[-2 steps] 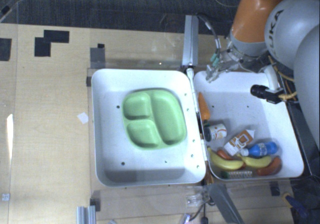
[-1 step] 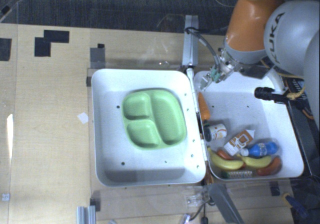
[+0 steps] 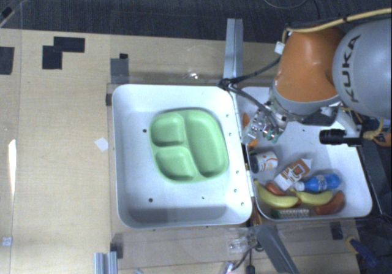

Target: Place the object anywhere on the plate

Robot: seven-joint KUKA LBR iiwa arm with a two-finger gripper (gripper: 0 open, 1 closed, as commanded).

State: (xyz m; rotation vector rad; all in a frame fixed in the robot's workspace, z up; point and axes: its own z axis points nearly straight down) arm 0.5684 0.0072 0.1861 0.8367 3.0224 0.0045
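The green plate (image 3: 187,144) sits mid-bin in the left bin (image 3: 131,205), bare white floor all around it. Right of the plate, past the shared rim, the gripper (image 3: 262,127) hangs over the right bin (image 3: 361,202) (whether clenched or released, I cannot tell). Bananas (image 3: 278,198), a bottle (image 3: 321,182) and small packets crowd that bin's near end, well apart from the plate.

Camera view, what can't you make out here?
- Gripper: small and blurred under the arm; open or shut is unclear.
- Right bin: the arm covers its upper part.
- Items near the bananas: blurred, overlapping, labels unreadable.
- Plate: fully visible.
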